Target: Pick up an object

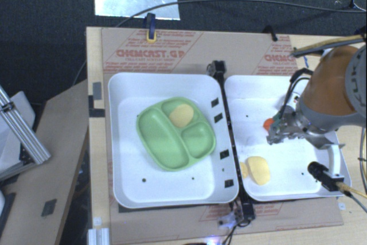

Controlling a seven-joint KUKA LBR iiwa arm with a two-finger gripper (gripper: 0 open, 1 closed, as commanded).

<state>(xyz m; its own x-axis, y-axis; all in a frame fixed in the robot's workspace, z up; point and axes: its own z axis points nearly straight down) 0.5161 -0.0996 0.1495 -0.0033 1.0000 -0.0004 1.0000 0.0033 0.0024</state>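
Note:
My gripper (277,132) hangs low over the middle of the right bin (252,94), its arm coming in from the right. A small orange-red object (267,122) peeks out at the gripper's left side, touching or just under it; most of it is hidden. A pale yellow object (257,170) lies near the right bin's front left corner, apart from the gripper. In the left bin (132,181) sits a green divided plate (166,143) with a yellow, rounded object (182,115) in its far compartment.
A black divider with clips (225,123) runs between the two bins. The bins rest on a brown cardboard sheet (172,49). The arm's grey body with its orange band (335,86) covers the right bin's far right part.

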